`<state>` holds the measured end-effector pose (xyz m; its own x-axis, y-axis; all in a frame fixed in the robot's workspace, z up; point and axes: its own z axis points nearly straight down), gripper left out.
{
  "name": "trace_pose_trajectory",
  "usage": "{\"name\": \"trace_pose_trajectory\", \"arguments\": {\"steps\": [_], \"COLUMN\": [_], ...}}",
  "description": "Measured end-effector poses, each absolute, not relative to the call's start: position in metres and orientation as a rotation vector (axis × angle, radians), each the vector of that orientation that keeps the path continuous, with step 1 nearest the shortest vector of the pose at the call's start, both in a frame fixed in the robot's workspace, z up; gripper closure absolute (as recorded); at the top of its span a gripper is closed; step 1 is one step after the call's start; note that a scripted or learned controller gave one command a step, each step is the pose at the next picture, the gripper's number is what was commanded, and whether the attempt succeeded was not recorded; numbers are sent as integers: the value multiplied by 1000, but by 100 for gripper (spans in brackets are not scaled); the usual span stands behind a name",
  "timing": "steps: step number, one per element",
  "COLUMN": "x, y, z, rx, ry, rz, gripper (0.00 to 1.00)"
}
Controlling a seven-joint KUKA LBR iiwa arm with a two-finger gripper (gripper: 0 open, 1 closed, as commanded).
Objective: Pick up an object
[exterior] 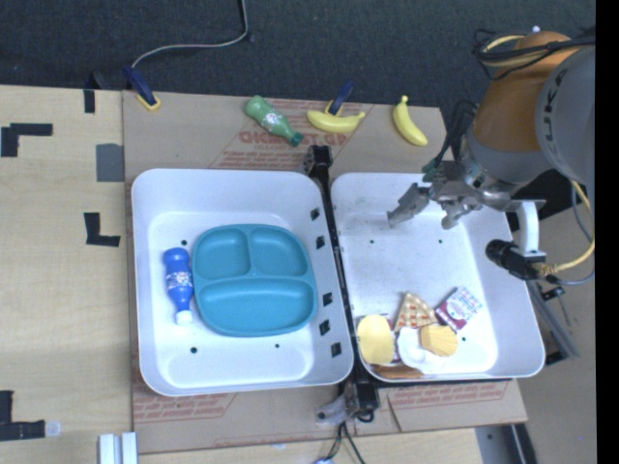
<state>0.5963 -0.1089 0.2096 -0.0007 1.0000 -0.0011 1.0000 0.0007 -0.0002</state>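
You have the gripper (427,212) over the far part of the right bin (387,259), its two fingers spread wide with nothing between them. Your targets sit clustered at that bin's near edge: a yellow round piece (374,336), a waffle-patterned wedge (415,310) and a small red-and-white packet (457,308). In the left bin (164,201), a blue bottle (178,284) lies beside a teal divided plate (255,280).

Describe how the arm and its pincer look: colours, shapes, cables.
The arm is bulky and rounded, with a grey casing and a broad orange band above the wrist. Yellow and black cables loop around it. The pincer is small, grey metal, with two thin fingers. A black part with a white bracket sits beside the wrist.
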Motion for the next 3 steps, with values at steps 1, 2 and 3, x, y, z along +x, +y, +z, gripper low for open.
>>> {"name": "trace_pose_trajectory", "arguments": {"steps": [1,2,3], "x": [515,485,495], "y": [-126,-106,-120], "z": [208,106,91], "rx": [2223,2220,2217], "ry": [2221,2221,2221], "rz": [-2,3,13], "gripper": [0,0,0]}}
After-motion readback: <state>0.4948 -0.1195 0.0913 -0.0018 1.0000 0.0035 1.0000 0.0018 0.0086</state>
